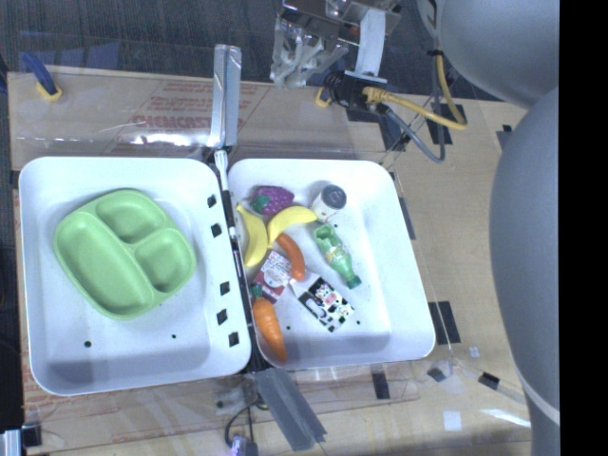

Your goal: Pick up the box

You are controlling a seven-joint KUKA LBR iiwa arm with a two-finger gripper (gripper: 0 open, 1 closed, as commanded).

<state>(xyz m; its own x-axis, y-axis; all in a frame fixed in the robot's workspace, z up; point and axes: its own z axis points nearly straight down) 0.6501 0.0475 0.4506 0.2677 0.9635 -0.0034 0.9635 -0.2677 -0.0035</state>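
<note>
The box (pixel 328 305) is a small black-and-white, cow-patterned carton lying flat in the right bin (pixel 404 255), towards its front. My gripper (pixel 298 63) hangs high above the bench, beyond the far rim of the right bin and well away from the box. Its pale fingers (pixel 285 60) point downward, stand open, and hold nothing.
Around the box in the right bin lie a green bottle (pixel 337 255), a red-and-white packet (pixel 275 272), a carrot (pixel 269 329), two bananas (pixel 256 237), purple grapes (pixel 273 199) and a small round can (pixel 332 197). The left bin (pixel 47 350) holds a green divided plate (pixel 123 252).
</note>
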